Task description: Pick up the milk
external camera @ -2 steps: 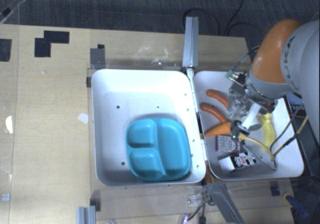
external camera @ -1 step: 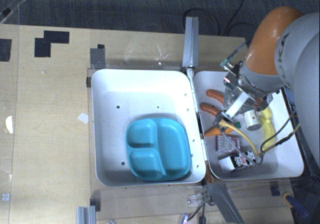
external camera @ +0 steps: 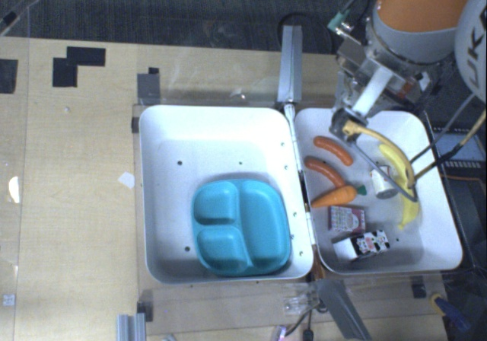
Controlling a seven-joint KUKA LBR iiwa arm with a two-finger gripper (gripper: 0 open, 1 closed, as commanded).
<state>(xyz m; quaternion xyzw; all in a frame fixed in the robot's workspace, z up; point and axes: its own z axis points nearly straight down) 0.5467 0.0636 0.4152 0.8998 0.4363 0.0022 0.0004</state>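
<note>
Boxy printed milk carton [external camera: 368,243] lies in smooth white bin [external camera: 441,244].

Both bins [external camera: 221,122] are white. The divided tray [external camera: 242,227] is turquoise blue. The two sausages [external camera: 332,149] are red-orange, the carrot [external camera: 333,196] orange with a green tip, the banana [external camera: 397,168] yellow. The milk [external camera: 370,243] carton shows a black-and-white cow pattern.
</note>
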